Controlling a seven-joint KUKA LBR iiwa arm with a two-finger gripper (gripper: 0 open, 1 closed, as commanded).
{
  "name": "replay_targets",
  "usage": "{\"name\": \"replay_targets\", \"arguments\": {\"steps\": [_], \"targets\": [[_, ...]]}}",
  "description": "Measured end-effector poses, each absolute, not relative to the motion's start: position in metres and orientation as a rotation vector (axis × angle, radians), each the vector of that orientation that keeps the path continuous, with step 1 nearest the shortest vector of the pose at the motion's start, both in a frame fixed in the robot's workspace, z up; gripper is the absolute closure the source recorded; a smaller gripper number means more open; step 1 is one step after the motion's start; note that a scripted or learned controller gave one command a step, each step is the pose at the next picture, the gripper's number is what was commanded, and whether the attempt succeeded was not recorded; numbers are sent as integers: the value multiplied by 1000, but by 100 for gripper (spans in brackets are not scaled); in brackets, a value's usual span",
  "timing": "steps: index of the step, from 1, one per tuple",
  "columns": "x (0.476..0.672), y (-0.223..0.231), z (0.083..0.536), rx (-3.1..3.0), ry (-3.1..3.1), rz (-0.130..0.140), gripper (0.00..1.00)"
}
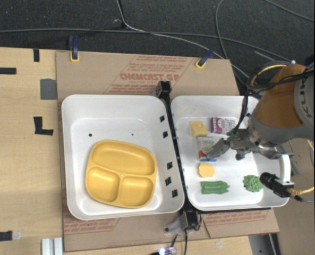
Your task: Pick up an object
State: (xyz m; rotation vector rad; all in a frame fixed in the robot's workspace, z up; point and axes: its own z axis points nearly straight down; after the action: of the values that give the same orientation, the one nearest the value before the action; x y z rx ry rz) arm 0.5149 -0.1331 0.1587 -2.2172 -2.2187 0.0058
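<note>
The gripper [216,152] hangs low over the right bin [186,106], reaching in from 3 o'clock, with the grey arm [277,113] and its orange band behind it. Its dark fingers point toward 8 o'clock, and whether they are spread or closed cannot be told from this slant; nothing can be seen clamped between them.

No object is named, so any item in the right bin could serve. The nearest is a small flat packet with red and white print [204,146], lying just at the gripper's tip, at about 9 o'clock from it; its long axis runs roughly 12 to 6. The fingertip end overlaps or touches its right edge, though contact is uncertain.

Other candidates sit around it:
- a yellow block [198,128] at 11 o'clock from the gripper, near;
- a purple and white packet [222,125] at 12 o'clock, near;
- a round yellow piece [206,170] at 7 o'clock, just beside the packet's lower end;
- a long green piece [214,187] at 6 o'clock, its axis 9 to 3;
- a green broccoli-like piece [252,183] at 4 o'clock, farther off.

In my judgement the printed packet is the likely target, needing only a slight shift toward 9 o'clock and a descent. The left bin [72,142] holds a yellow divided tray [121,173], well apart.
</note>
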Motion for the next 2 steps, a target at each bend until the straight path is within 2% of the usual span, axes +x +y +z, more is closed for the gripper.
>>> {"name": "replay_targets", "arguments": {"steps": [1, 2], "targets": [[507, -137, 112, -2218, -2217, 7, 0], [508, -136, 124, -2217, -2221, 3, 100]]}}
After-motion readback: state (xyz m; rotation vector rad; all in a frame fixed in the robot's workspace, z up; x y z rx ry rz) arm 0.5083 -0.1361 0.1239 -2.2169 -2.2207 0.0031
